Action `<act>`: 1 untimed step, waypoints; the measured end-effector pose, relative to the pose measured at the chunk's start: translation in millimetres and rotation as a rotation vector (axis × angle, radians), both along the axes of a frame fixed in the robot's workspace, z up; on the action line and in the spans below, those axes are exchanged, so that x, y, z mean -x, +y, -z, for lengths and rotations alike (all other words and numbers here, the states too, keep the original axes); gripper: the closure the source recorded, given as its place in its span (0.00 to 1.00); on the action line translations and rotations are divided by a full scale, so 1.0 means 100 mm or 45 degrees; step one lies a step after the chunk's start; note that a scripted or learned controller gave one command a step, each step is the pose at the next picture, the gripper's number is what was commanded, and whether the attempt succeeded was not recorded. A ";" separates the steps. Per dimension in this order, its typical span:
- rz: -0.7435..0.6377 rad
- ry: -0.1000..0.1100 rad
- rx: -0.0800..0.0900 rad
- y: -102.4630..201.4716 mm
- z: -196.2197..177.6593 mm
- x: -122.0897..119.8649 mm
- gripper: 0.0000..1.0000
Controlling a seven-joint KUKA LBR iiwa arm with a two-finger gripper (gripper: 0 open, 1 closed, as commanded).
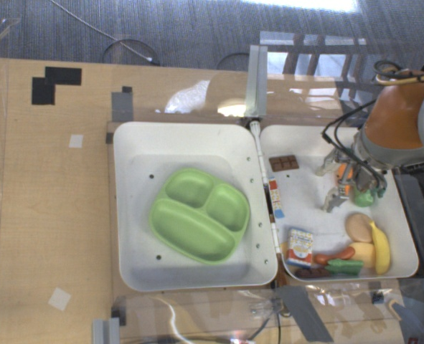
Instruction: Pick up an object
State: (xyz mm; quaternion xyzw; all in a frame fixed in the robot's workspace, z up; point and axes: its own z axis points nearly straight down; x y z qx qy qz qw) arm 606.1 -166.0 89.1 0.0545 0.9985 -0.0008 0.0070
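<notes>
The toy food you can pick from, a banana (381, 247), a brown egg (358, 226) and a small box (300, 246), lies in the right bin (305, 185), and your gripper (338, 189) hangs just above it with fingers apart, holding nothing.

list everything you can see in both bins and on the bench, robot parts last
left bin: 1, white, left half of bench
divided plate: 1, green, three compartments, middle of left bin
right bin: 1, white, beside the left bin
chocolate bar: 1, brown, far left of right bin
small carton: 1, blue, white and red, near left of right bin
banana: 1, yellow, near right corner
egg-shaped item: 1, tan, beside banana
small green item: 1, beside the claw
arm: 1, grey with orange band, over right bin
claw: 1, low over right bin
</notes>
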 end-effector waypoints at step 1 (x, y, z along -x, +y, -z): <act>0.077 0.015 -0.003 -0.17 0.01 -0.57 0.00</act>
